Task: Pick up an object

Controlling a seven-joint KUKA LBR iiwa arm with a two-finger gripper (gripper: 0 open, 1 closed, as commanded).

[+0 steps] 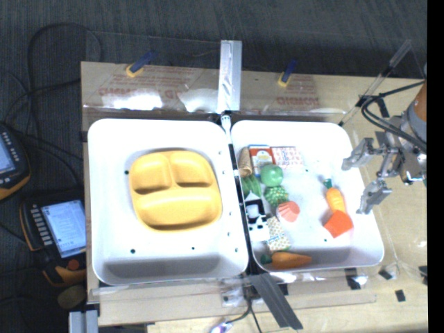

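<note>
One orange block (pixel 338 223) lies just left of (below) the open end effector (pixel 366 179).

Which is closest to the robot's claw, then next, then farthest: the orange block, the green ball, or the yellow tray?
Measured from the gripper:
1. Orange block, right bin, just beside the claw.
2. Green ball, middle of the right bin.
3. Yellow tray, over in the left bin.

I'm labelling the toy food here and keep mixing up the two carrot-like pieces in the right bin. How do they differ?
The carrot near the right wall stands roughly up-down in the view, while the carrot at the front wall lies sideways. The first is lighter orange and stubbier; the second is darker and longer. The first lies just above an orange block; the second lies below a patterned piece. Both are orange, tapered, and in the right bin.
</note>
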